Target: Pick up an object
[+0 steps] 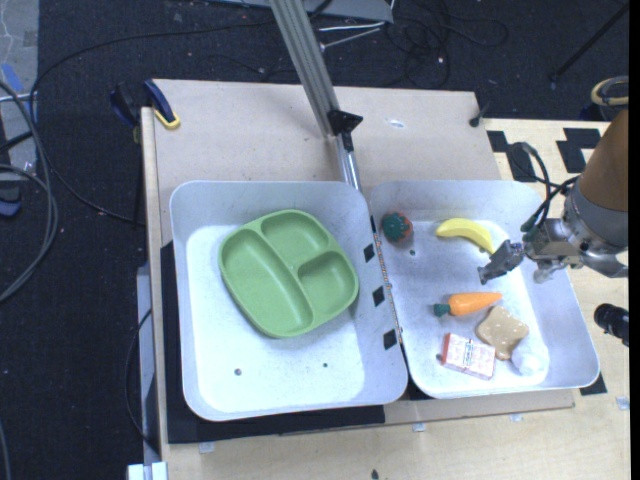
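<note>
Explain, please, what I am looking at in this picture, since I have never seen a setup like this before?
This is a single photo from a fixed camera above a workbench, looking down at a slant. The grey and orange shape at the right edge is a robot arm, and the dark metal part at its end is its pincer, the piece that grabs things. It hangs over the right bin, between the toys, and I see nothing held in it.

Two shallow white bins sit side by side. The left bin holds a green divided plate. The right bin holds toy food: a banana, a carrot, a small red and green fruit, a slice of bread, a red and white packet, and a white lump I cannot identify.

The arm's job is simply to pick up one object.
</note>
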You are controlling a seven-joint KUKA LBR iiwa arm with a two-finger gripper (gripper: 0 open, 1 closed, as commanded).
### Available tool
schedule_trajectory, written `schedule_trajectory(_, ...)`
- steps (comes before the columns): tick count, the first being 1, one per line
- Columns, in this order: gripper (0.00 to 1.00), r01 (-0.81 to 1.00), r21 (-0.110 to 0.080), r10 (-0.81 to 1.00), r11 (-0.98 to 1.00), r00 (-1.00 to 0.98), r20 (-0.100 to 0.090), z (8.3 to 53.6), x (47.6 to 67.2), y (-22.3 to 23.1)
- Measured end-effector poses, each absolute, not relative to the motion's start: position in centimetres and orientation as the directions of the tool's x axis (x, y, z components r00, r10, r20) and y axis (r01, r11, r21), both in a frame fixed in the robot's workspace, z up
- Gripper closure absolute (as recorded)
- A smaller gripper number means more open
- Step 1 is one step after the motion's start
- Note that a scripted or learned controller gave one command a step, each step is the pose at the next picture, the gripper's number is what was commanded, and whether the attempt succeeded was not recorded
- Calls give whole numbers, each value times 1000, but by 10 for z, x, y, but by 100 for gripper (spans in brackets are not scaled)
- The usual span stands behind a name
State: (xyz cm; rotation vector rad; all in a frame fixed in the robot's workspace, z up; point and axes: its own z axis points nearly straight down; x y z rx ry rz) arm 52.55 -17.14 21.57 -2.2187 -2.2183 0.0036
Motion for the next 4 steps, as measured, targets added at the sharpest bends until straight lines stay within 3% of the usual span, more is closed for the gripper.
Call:
schedule_trajectory(2,0,1000,-3,1000,-1,1,1,119,539,-176)
schedule_trajectory(3,100,1000,1,1000,-1,1,-1,131,540,-177)
schedule_trajectory(4,100,1000,4,1000,1,-1,-2,175,544,-181)
